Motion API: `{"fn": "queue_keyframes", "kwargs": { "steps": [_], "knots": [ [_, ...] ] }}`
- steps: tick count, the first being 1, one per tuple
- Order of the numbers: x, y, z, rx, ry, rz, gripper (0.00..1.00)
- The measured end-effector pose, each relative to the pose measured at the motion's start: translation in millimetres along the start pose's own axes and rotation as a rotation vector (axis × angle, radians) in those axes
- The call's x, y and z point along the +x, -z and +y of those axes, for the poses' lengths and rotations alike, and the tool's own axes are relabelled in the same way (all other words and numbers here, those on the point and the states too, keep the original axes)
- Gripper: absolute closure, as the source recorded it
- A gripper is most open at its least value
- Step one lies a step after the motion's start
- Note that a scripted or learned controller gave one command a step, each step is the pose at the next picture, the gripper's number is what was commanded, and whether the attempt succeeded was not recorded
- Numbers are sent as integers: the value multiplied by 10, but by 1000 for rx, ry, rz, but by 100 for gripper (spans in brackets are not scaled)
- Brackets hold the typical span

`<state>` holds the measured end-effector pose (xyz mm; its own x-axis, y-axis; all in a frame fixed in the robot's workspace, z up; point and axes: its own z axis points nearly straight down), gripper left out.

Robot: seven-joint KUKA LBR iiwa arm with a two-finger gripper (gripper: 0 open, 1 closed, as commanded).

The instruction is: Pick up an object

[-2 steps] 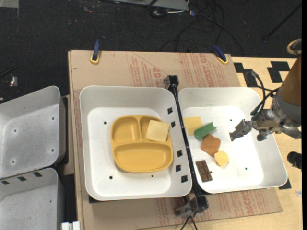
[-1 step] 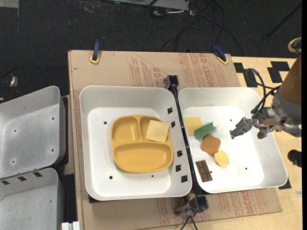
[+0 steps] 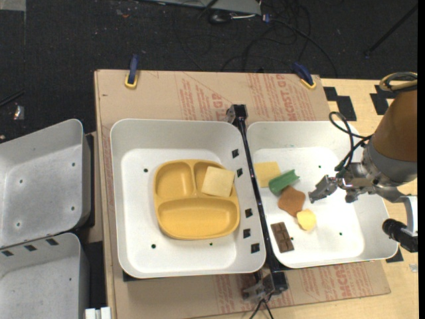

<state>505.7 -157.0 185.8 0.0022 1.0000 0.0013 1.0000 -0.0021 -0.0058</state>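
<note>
In the right white bin (image 3: 345, 241), the gripper (image 3: 321, 190) hovers, fingers apart and holding nothing, just right of the brown piece (image 3: 291, 201).

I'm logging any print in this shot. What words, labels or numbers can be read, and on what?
Red print on the cardboard sheet under the bins, in repeated patches: upside down and too blurred to read.
Items in the right bin and the yellow tray: no text seen.
</note>
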Motion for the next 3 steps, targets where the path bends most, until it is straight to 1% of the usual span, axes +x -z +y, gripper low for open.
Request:
{"fn": "queue_keyframes", "kwargs": {
  "steps": [1,2,3],
  "knots": [
    [12,-644,6,1,0,1,0],
    [17,-953,4,-3,1,0,0],
    [17,-838,10,-6,-1,-1,100]
  ]
}}
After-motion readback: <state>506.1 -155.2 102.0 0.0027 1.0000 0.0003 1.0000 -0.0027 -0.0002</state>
